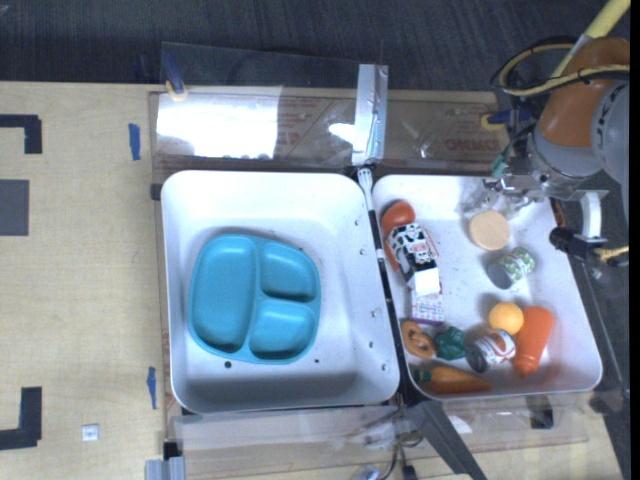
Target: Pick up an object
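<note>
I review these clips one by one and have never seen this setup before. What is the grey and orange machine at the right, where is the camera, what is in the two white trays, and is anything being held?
The machine is a robot arm, grey with an orange band, reaching in from the right. Its gripper hangs over the far corner of the right bin. The view is too small to tell how it stands, and nothing is seen in its grasp.

The single camera is fixed above the bench, looking down at a slant on both bins.

The left bin holds a blue divided plate. The right bin holds small items: a tan disc just below the gripper, a black-and-white box, an orange ball, an orange bottle, a carrot-like piece and a few more.
</note>
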`<state>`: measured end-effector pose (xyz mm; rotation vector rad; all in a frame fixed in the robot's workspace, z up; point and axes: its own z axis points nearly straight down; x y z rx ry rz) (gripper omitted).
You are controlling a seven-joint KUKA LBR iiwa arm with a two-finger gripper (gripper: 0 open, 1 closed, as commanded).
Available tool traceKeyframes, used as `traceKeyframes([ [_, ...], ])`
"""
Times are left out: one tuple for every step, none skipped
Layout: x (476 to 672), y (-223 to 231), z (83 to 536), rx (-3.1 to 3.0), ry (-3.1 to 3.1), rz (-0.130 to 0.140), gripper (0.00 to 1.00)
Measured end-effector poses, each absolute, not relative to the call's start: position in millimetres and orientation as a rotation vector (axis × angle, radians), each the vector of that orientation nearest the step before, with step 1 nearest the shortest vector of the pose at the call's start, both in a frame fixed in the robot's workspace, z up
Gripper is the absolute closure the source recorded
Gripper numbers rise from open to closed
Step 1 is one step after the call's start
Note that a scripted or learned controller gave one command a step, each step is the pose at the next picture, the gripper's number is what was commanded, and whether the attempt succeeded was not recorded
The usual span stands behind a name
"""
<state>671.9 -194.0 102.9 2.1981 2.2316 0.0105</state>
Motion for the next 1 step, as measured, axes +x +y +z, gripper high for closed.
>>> traceKeyframes([
  [668.9,-105.1,195.8,1.917,2.479,0.007,1.00],
])
